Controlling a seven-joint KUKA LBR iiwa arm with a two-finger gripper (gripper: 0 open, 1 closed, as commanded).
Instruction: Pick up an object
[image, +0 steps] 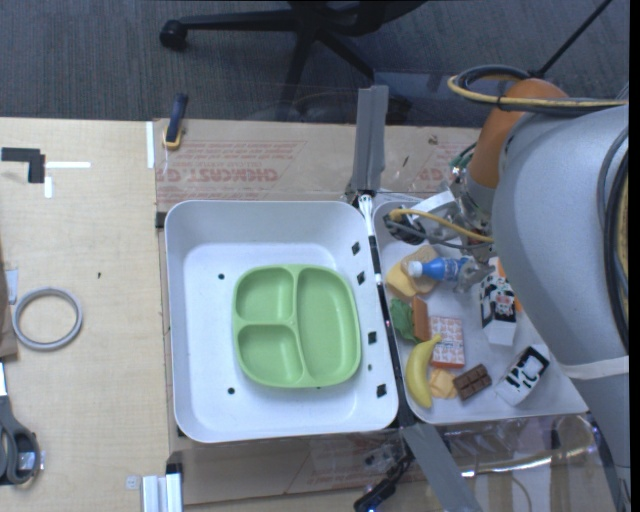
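The bulky grey arm (570, 230) looms over the right white bin (560, 400), presumably reaching for its jumble of toy food, yellow plastic banana (420, 370) among it, while the green three-compartment plate (297, 326) sits in the left bin (190, 330).

Robotics lab set up in an office room.
Grey carpet and the wheeled base of an office chair (300, 40) sit behind a pale wood table (80, 400); on it, cardboard sheeting (250, 165) underlies two white bins (190, 330), with a tape roll (45, 318), scissors (15, 450), and the large grey KUKA arm (570, 230) with looped cabling (500, 85).
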